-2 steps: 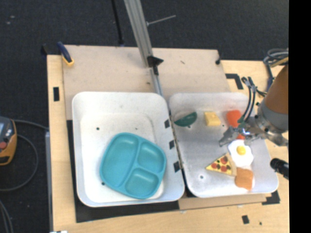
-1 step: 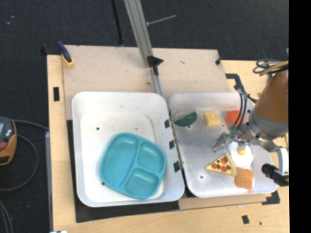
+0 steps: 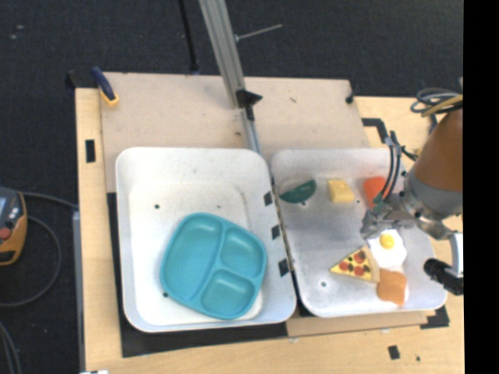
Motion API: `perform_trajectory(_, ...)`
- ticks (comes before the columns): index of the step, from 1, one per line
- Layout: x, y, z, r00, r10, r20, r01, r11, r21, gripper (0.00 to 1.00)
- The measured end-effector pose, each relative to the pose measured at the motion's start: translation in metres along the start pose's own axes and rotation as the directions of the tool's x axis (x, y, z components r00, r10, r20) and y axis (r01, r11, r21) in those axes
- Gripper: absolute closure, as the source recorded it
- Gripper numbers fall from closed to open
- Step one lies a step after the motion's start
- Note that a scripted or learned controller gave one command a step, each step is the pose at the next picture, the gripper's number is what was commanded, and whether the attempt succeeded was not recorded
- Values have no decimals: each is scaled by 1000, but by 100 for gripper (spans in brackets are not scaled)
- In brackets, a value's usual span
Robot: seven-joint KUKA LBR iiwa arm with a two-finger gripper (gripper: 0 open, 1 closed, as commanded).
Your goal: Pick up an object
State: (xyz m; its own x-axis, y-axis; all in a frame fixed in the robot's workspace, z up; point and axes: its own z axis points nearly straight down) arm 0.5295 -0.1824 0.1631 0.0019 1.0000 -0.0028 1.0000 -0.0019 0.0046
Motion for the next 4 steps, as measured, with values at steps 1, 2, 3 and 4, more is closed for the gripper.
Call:
perform_trajectory(1, 2, 5, -44, 1000, -5, 0, 5, 1000, -2, 100)
perform_trajectory(2, 1, 6, -45, 1000, -6, -1, 6, 1000, 2, 100)
perform_trajectory(3, 47, -7, -56, 1000, -9, -3, 9, 1000, 2, 100)
perform_trajectory(4, 99, -17, -52, 1000, -9, -4, 9, 1000, 3, 100)
